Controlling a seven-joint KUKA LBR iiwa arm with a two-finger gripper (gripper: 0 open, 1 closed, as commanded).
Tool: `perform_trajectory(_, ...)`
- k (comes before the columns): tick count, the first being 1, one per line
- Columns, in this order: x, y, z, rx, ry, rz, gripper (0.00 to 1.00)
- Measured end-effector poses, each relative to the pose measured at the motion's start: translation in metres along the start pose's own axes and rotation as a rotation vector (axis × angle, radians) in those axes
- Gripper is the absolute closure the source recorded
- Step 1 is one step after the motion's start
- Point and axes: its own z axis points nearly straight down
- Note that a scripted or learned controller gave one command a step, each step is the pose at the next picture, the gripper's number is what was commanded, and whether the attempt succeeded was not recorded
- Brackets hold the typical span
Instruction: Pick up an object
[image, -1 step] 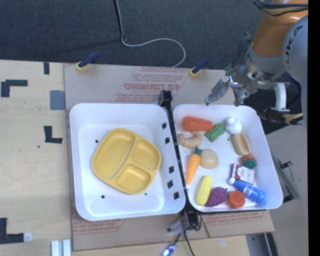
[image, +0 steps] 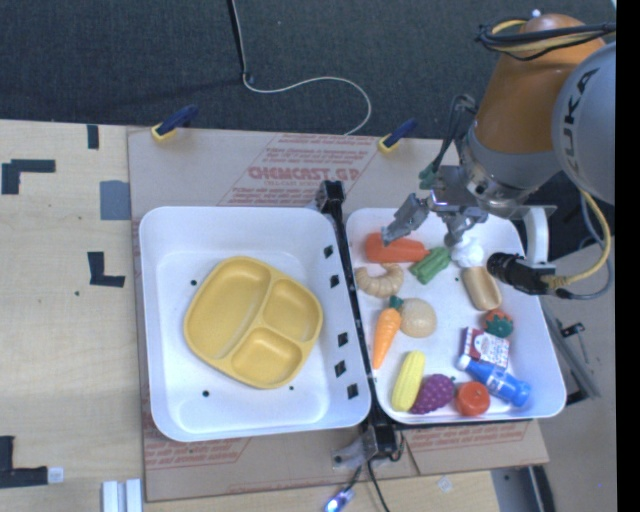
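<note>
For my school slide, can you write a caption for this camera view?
Robot gripper hovers open over toy food in the right bin; a yellow divided plate lies in the left bin.

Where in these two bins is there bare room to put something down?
Left bin: bare white floor around the yellow plate, widest along its left and bottom edges. Right bin: crowded with toy food, from carrot to corn, gripper overhead.

Robot lab: clamped cardboard (image: 300, 170) on bench, taped markers, white bins (image: 160, 330), toy food.

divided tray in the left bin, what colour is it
Yellow, plain with no pattern. The tray shows best in the camera view, lying in the left bin.
</note>
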Motion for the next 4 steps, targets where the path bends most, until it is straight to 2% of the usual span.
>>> perform_trajectory(1, 0.040, -0.054, -0.058, -0.006, -0.001, 0.000, 0.00)
perform_trajectory(2, 0.037, -0.052, -0.060, 0.006, -0.004, 0.003, 1.00)
perform_trajectory(3, 0.063, -0.109, -0.130, -0.008, -0.002, 0.001, 1.00)
perform_trajectory(4, 0.126, -0.114, -0.127, -0.002, -0.004, -0.002, 1.00)
